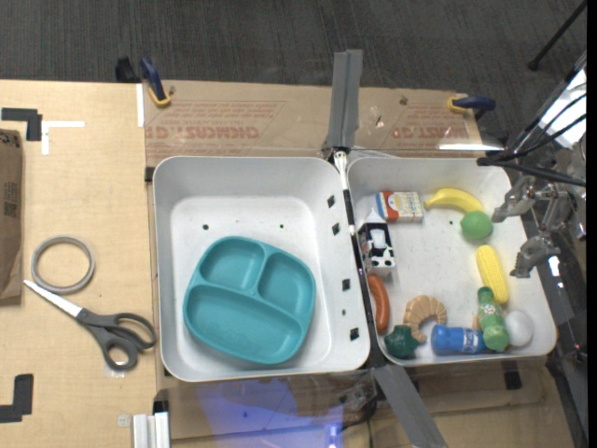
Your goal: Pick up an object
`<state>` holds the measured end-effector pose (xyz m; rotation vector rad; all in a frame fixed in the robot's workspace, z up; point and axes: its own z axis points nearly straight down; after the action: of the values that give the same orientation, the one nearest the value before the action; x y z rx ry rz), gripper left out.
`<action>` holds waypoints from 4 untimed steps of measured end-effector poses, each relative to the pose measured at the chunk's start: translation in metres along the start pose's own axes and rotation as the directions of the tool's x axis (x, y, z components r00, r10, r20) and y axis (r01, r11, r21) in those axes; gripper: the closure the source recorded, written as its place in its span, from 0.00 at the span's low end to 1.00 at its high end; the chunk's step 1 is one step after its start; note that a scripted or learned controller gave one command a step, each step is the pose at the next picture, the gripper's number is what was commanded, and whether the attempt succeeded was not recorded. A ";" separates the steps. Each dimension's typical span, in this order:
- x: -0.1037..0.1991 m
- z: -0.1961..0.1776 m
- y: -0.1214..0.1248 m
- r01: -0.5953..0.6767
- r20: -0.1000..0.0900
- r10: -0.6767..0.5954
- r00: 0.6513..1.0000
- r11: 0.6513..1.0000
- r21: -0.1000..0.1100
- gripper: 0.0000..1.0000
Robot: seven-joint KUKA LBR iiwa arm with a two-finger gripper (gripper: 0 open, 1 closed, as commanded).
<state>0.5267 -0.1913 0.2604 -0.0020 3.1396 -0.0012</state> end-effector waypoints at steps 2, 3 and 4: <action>-0.044 0.157 -0.029 -0.192 0.007 0.192 0.981 0.981 0.002 1.00; -0.044 0.157 -0.029 -0.192 0.007 0.192 0.981 0.981 0.002 0.00; 0.014 0.168 -0.031 -0.232 0.000 0.232 0.973 0.973 0.001 0.00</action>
<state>0.5126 -0.2223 0.0923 0.3648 3.1186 -0.0020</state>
